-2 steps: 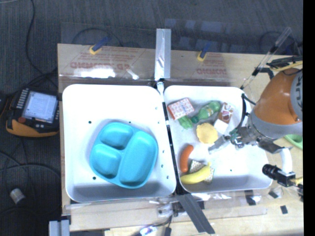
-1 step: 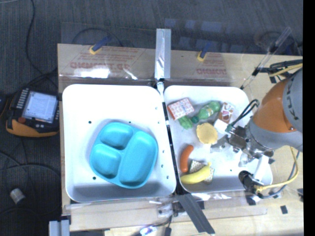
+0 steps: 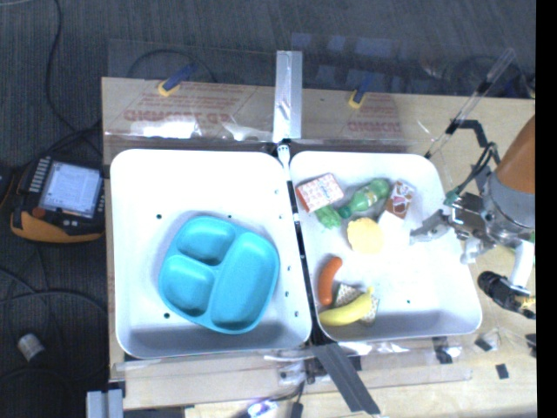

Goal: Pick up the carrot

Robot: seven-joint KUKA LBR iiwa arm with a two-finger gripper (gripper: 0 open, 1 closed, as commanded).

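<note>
While the arm sits at the desk's right edge, outside the bins, entries as follows.

Desk [image 3: 130, 103]: light wood top carrying two shallow white bins side by side, with a metal strip between them at the far edge.

Left bin [image 3: 139, 181]: holds a blue divided tray [image 3: 219, 273], three compartments, lying near the bin's middle and reaching toward its near edge.

Right bin [image 3: 435, 277]: holds the loose items, all in its left half.

Carrot [image 3: 328, 280]: orange, lying along the right bin's left wall, toward the near-left corner, long axis roughly near-to-far. Its near end touches or just overlaps the banana.

Banana [image 3: 345, 313]: yellow, at the right bin's near-left corner, just in front of the carrot.

Yellow block [image 3: 365, 235]: near the bin's middle, apart from the carrot on its far-right side.

Green item [image 3: 364, 198]: by the far edge, possibly a bottle or vegetable; too blurred to name.

Red and white carton [image 3: 318, 191]: far-left corner of the right bin, beside the green item.

Small red and white box [image 3: 400, 198]: far edge, right of the green item.

End effector [image 3: 474, 233]: over the right bin's right rim, well apart from the carrot. Nothing seen in its grasp; how far open it stands cannot be told from this angle.

Arm [image 3: 522, 168]: grey with orange band, at the desk's right edge.
</note>
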